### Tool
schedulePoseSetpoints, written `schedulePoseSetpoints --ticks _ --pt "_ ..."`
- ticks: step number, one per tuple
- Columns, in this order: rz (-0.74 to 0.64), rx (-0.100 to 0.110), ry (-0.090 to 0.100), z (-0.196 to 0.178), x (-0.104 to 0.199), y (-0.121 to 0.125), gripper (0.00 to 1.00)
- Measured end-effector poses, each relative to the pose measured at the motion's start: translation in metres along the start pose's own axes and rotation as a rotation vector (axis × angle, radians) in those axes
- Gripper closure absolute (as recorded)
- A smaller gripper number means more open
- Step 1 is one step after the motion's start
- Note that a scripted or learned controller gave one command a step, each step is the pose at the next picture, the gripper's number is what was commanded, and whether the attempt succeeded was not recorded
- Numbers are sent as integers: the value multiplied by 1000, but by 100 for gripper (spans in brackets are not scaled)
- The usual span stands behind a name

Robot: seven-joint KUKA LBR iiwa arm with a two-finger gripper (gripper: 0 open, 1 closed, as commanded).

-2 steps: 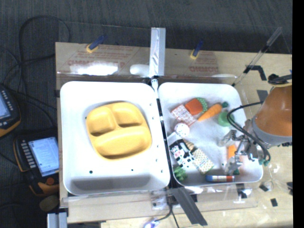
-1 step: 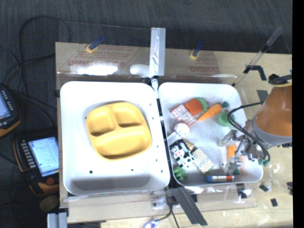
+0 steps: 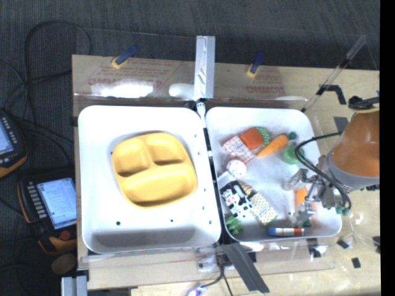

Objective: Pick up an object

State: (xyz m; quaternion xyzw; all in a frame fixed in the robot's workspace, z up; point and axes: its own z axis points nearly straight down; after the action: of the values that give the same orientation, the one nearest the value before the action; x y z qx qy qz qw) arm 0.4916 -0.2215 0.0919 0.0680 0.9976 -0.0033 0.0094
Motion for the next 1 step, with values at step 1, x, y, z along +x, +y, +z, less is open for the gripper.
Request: schedulePoseSetpoints --ticks 1 --pt "-2 1 -1 -10 -1 1 100"
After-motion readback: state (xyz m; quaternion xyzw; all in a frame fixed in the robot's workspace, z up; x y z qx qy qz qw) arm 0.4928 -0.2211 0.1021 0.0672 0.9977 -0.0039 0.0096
